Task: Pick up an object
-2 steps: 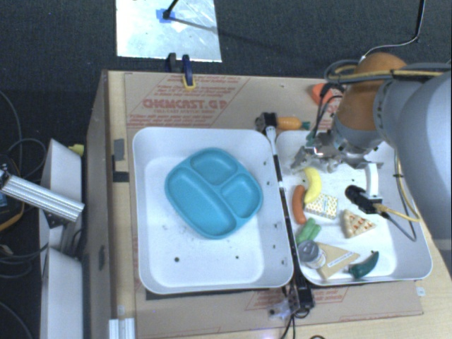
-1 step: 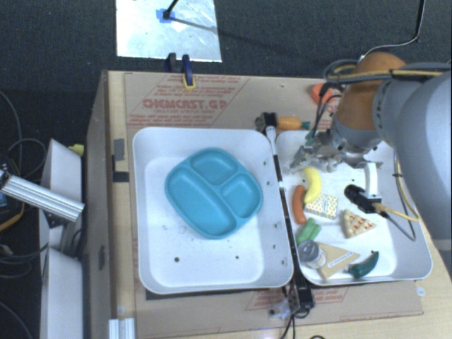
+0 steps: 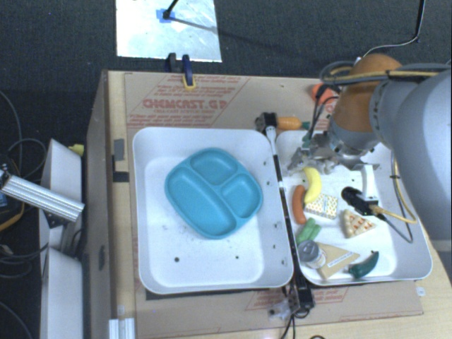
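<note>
Right bin is where all the stuff sits: a yellow banana lying next to an orange carrot, with a waffle square just right of them.

Blue divided plate sits mid left bin. Blue clamp grips counter far edge. Shiny sheet lies on floor beyond. Silver rail juts past counter's left edge.
</note>
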`<state>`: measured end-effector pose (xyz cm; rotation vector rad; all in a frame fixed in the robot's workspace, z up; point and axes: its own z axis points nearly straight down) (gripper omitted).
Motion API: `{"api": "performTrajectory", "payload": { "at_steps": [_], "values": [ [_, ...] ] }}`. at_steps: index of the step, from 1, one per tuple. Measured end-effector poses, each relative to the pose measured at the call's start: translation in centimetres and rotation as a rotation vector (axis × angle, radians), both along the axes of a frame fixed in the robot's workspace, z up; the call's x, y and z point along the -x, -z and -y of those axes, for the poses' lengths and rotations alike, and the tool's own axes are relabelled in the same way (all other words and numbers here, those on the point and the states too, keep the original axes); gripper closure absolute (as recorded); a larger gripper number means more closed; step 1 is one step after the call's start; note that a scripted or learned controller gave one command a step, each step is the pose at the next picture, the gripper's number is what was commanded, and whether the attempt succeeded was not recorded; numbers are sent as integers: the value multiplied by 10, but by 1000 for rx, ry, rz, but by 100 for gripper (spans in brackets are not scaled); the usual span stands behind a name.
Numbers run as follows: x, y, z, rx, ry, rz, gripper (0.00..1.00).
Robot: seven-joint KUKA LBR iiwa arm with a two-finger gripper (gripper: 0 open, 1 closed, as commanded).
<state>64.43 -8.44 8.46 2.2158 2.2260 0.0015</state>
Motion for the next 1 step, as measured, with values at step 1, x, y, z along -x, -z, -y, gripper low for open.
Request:
{"api": "performTrajectory", "payload": {
  "at_steps": [1],
  "values": [
    [5,0,9,1,3,0,0]
  ]
}}
